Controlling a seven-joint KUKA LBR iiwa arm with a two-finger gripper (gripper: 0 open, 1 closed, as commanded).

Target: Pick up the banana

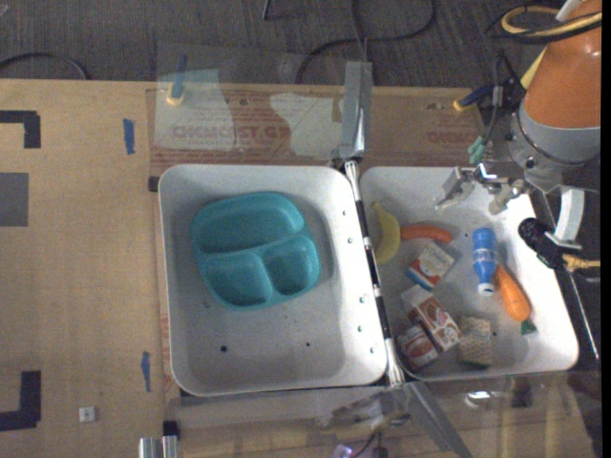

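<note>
The yellow banana (385, 232) lies curved against the left wall of the right bin (558, 356), near its back. My gripper (476, 197) hangs over the back of that bin, to the right of the banana and well apart from it. Its two metal fingers (452, 192) are spread open with nothing between them. The grey arm with its orange band (563, 84) comes in from the upper right.
Around the banana lie an orange-red sausage (426, 232), a small box (431, 262), a blue bottle (485, 257), a carrot (514, 297), a snack box (435, 321), a can (415, 345) and a tan block (474, 341). A teal divided plate (254, 248) sits in the left bin (181, 351).
</note>
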